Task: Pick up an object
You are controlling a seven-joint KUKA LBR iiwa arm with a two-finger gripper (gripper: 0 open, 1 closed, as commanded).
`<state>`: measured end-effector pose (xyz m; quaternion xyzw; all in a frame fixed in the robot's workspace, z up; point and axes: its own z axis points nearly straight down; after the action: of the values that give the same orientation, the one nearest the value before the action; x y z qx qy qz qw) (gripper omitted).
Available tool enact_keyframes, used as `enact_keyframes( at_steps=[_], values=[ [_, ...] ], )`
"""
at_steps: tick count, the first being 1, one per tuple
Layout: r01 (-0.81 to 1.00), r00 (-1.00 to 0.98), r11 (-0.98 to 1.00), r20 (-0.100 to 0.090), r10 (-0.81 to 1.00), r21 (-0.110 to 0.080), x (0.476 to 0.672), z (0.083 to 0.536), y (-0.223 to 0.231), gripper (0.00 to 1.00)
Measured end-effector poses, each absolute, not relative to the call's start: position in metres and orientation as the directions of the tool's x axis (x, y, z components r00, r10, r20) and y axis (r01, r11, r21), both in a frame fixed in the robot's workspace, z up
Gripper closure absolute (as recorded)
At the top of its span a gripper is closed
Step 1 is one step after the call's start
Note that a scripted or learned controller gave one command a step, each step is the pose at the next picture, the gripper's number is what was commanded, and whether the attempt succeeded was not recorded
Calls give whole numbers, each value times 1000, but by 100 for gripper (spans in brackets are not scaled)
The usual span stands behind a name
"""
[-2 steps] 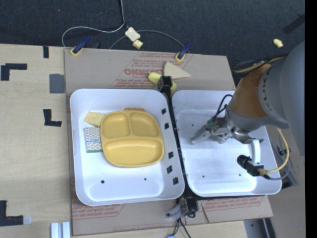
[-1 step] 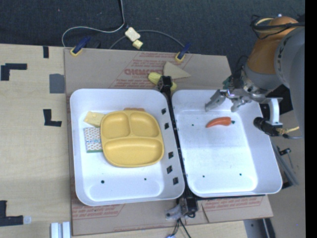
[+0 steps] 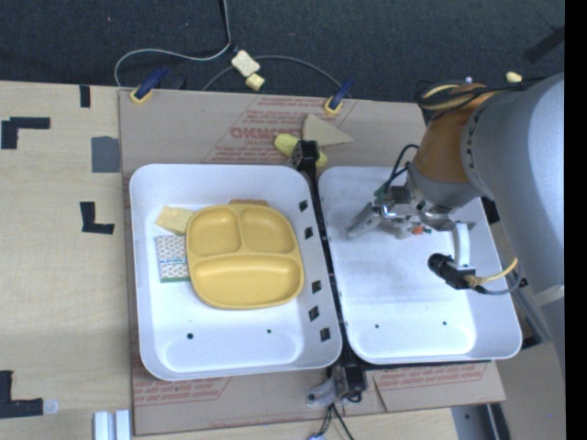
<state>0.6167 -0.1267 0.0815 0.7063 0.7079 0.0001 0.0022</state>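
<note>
From the overhead camera view, the table (image 3: 55, 246) carries two shallow white bins set edge to edge on a cardboard sheet (image 3: 266, 122), so that things can be carried from one bin to the other over a short span. The left bin (image 3: 151, 337) holds everything there is to pick: a yellow divided tray (image 3: 246, 255) lies flat near its middle, and just beside the tray's left edge, partly tucked under it, sit a pale yellow block (image 3: 172, 217) and a small patterned packet (image 3: 170, 257). These lie crowded toward the bin's upper left, which leaves the tray as the largest and most exposed target. The right bin (image 3: 404, 337) shows bare white floor where the arm hangs. The grey arm (image 3: 523, 154) reaches in from the right with its orange band (image 3: 445, 149) above the wrist, and the gripper (image 3: 359, 225) hovers low over the upper left part of the right bin, pointing toward the divider. Its fingers (image 3: 365, 220) appear spread apart with nothing between them, a posture that suits an approach rather than a carry. By my judgement the pick is not yet made, and the gripper is well apart from any object in the left bin.
</note>
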Motion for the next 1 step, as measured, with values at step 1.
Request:
enact_keyframes(
  at_steps=[1],
  values=[
    [1000,-3,3,-4,1000,10,672,173,-147,0]
  ],
)
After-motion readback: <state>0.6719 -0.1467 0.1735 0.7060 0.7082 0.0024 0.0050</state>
